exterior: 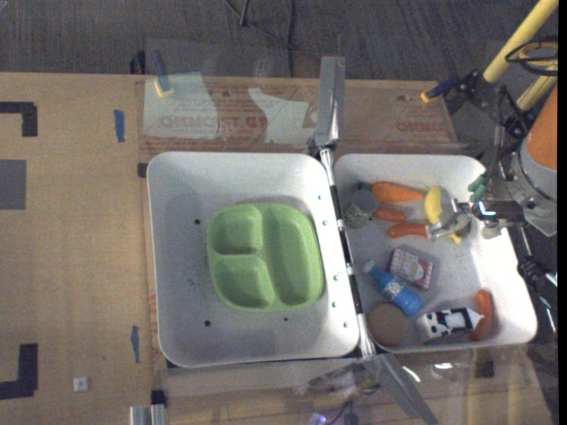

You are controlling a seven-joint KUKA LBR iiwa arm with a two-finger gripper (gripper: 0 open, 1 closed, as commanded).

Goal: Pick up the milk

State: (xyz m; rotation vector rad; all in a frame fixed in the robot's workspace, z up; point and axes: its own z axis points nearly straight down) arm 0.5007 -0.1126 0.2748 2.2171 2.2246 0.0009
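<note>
The milk is a small carton with black and white cow patches, lying on its side near the front edge of the right bin. My gripper hangs over the back half of that bin, close to a yellow banana and well behind the milk. The arm comes in from the right edge, with its orange band above the wrist.
The right bin also holds two orange carrots, a grey can, a pink carton, a blue bottle, a brown round item and an orange sausage beside the milk. In the left bin lies a green divided plate.
</note>
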